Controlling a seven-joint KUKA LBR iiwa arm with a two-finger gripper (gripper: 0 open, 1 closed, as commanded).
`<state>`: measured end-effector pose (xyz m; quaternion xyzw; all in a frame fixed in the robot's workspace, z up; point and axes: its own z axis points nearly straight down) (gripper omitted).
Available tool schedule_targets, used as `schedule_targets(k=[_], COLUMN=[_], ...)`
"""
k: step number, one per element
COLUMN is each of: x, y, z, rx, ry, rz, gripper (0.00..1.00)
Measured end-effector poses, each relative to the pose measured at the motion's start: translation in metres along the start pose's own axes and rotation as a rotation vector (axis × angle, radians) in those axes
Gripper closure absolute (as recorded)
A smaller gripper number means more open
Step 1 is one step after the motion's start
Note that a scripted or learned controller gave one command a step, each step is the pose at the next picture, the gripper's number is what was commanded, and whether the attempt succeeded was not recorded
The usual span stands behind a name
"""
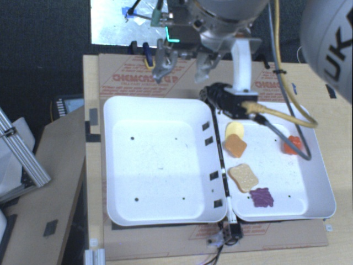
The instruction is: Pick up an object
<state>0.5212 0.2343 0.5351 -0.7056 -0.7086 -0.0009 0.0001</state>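
Note:
My gripper (183, 68) hangs above the back edge of the bench, behind the left bin (118, 106). Its two fingers (164, 65) stand well apart, so it is open, and nothing is between them. The right bin (320, 195) holds several small items: a yellow piece (235, 129), an orange piece (236, 146) touching it, a slice of toast (243, 177), a purple bunch (262, 197) and a red piece (294, 144). All of them lie low and to the right of the gripper, apart from it.
A black fitting (229, 101) with a yellow cable (287, 117) and a grey cable reaches over the right bin's back left corner. Black clips (215, 175) join the two bins along the middle. Cardboard (132, 76) lies under the bins.

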Motion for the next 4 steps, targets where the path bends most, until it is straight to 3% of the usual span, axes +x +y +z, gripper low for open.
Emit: schedule_targets(k=[1, 2, 3, 4], x=[0.0, -0.056, 0.003, -0.001], y=[0.0, -0.036, -0.036, -0.036], z=[-0.012, 0.0, 0.007, 0.171], rx=[-0.003, 0.001, 0.001, 0.015], ry=[0.002, -0.001, 0.001, -0.008], rz=[-0.003, 0.007, -0.005, 0.004], gripper=[1.0, 1.0, 1.0, 1.0])
